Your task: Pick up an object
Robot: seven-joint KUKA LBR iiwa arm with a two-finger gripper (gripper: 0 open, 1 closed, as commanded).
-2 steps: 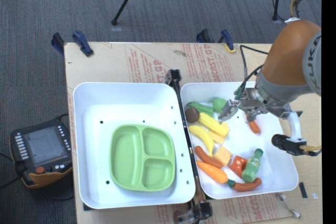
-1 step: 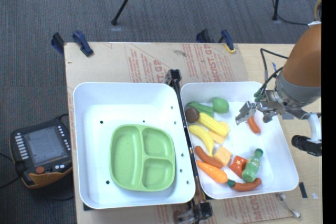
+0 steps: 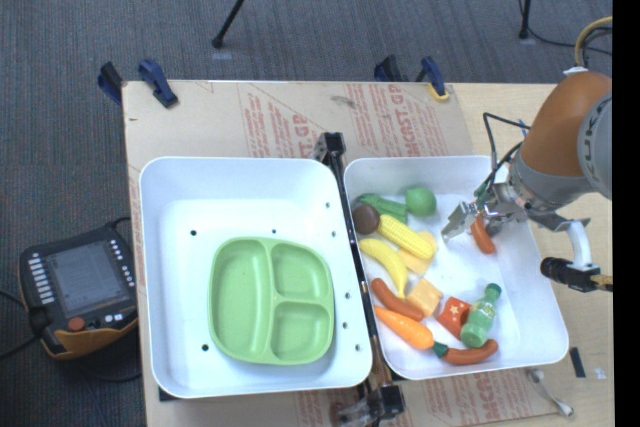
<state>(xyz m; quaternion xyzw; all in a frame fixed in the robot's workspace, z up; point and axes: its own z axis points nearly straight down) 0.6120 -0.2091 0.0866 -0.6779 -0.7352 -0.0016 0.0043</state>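
The gripper (image 3: 478,227) is being held low over the right bin (image 3: 530,335), near its upper right part, with the arm (image 3: 565,130) reaching in from the right. A small orange-red sausage-like piece (image 3: 484,237) is being gripped between the fingers (one finger (image 3: 458,220) is seen on its left, the rest of the gripper on its right), so the fingers are being kept narrow around it. The piece is tilted, and whether its lower end is touching the bin floor cannot be told.

The other toy foods are being left grouped in the left and lower parts of the same bin: a green round vegetable (image 3: 421,201) near the top, a corn cob (image 3: 406,236) just below it, a banana (image 3: 385,260) beside the corn, a brown round piece (image 3: 366,218) by the left wall, a carrot (image 3: 405,327) lower down, and a green bottle (image 3: 481,314) near a red carton (image 3: 454,314).

In the left bin (image 3: 175,205), a green divided plate (image 3: 271,300) is lying flat. A handheld control pendant (image 3: 78,288) is resting on the floor to the left of the bench (image 3: 300,115).
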